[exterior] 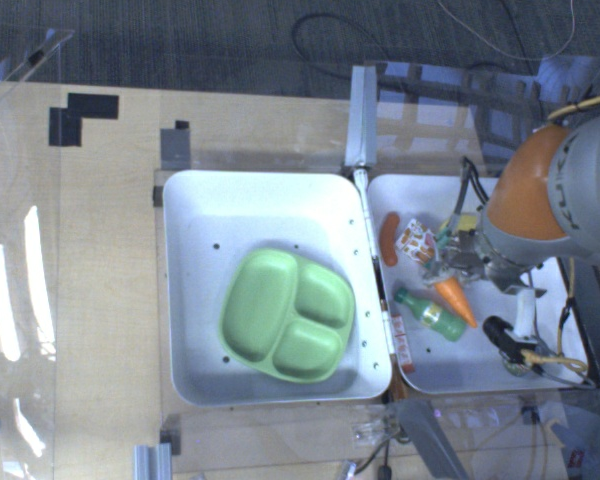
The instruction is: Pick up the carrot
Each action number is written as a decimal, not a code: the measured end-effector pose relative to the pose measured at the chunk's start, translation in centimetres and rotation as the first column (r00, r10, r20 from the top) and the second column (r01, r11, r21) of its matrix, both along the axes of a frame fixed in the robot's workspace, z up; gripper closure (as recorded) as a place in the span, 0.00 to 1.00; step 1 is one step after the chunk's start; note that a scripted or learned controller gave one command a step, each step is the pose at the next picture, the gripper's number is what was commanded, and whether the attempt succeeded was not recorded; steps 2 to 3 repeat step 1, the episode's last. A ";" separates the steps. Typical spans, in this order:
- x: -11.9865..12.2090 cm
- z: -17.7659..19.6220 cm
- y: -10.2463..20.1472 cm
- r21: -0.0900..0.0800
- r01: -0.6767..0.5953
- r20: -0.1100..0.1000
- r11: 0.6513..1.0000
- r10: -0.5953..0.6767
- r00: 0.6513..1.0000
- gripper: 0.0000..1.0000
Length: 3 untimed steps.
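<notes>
Orange carrot [457, 301], tapered, lying tilted beside green bottle [432, 314].

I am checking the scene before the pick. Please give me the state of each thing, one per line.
Carrot: lying in the right bin, next to the gripper.
Green bottle: lying on its side, touching the carrot.
Sausage: lying by the bin's left wall.
Green plate: lying in the left bin.

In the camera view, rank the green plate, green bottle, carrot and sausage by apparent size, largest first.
1. Green plate, by far.
2. Green bottle.
3. Carrot and sausage: too alike to rank, and the tool hides the carrot's top.
</notes>
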<state>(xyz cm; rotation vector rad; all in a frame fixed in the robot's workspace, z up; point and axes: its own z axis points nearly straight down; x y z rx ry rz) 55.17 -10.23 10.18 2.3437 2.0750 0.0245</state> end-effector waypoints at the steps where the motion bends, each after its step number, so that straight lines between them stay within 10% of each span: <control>1: 11.8 9.1 2.3 -0.002 0.150 -0.013 0.989 -0.150 0.989 1.00; 3: 11.8 9.1 2.3 -0.002 0.150 -0.013 0.989 -0.150 0.989 1.00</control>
